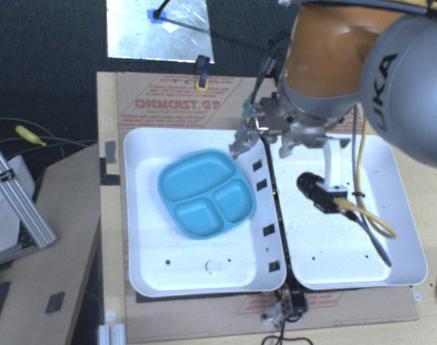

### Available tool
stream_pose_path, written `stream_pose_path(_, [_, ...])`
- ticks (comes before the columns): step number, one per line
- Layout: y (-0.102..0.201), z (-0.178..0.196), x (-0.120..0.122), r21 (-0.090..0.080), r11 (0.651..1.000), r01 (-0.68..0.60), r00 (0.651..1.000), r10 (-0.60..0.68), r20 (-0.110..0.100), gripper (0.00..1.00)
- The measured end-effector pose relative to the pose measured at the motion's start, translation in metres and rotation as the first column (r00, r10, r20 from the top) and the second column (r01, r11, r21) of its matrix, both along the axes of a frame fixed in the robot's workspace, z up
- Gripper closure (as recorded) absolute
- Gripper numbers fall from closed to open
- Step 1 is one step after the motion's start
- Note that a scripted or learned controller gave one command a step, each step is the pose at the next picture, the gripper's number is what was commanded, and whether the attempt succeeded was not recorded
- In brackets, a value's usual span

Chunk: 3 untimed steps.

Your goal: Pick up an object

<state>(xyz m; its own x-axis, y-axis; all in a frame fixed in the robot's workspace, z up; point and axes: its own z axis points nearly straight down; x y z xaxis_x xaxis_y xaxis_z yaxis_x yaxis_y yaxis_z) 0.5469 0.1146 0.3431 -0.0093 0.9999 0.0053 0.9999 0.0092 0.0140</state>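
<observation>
A light blue plate (204,192) with three compartments lies flat in the left bin (143,221), towards its middle and right. My gripper (249,136) hangs at the back of the divide between the two bins, just above and to the right of the plate's far right corner. It looks close to the plate's rim, but I cannot tell whether it touches. The big grey and orange arm covers the gripper from above and hides the back of the right bin (402,221).
Both bins sit on a sheet of cardboard (168,99) with red print. A shiny foil sheet (157,20) lies behind it, and a small blue and yellow clamp (202,74) stands at the cardboard's back edge. An aluminium frame (14,200) stands at the left.
</observation>
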Motion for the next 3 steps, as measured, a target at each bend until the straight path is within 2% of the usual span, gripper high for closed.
stream_pose_path(1, [0.057, 0.122, -0.052, 0.003, 1.000, -0.004, 1.000, 0.004, 0.001, 0.00])
stream_pose_path(2, [0.053, 0.125, -0.050, -0.003, 1.000, -0.002, 1.000, 0.001, -0.007, 1.00])
stream_pose_path(3, [0.053, 0.135, -0.049, -0.002, 1.000, -0.008, 1.000, 0.008, -0.005, 1.00])
